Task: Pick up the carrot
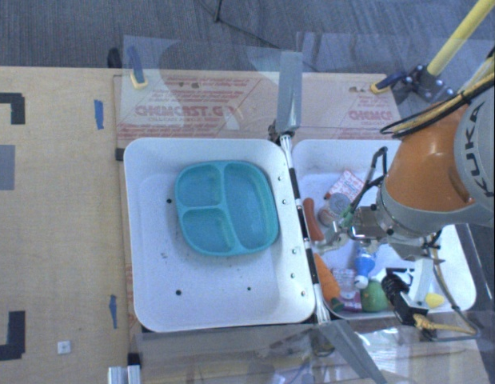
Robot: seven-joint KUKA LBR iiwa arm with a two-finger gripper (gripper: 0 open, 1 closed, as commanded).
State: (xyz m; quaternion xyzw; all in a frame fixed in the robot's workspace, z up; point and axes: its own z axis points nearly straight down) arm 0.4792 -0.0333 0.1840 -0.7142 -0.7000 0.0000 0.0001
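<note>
Camera view looked down at a slant on two shallow white bins set side by side on a tan worktop (pixel 55 238). The carrot (pixel 325 277) lay in the right bin (pixel 463 290), hard against that bin's left wall, near the lower left corner, its length running roughly along the wall. The end effector (pixel 361 232) hung over the middle of the same bin, above and to the right of the carrot and apart from it; whether it was open or closed could not be told, as the grey wrist and orange band of the arm (pixel 427 174) covered most of it, and nothing could be seen in its grasp. Between the two lay a small blue bottle (pixel 364 261). A green object (pixel 374 295) sat just right of the carrot's lower end, and a reddish sausage-shaped item (pixel 312 218) lay along the wall above the carrot. A red and white packet (pixel 344 186) rested higher in the bin.

The left bin (pixel 151 294) held a teal divided plate (pixel 228 207). Blue tape marks (pixel 98 114) and black tape corners (pixel 13 106) dotted the worktop. Grey carpet (pixel 87 14) lay beyond its far edge, crossed by a dark cable (pixel 231 10), and a yellow pole (pixel 465 26) slanted in at the upper right.
</note>
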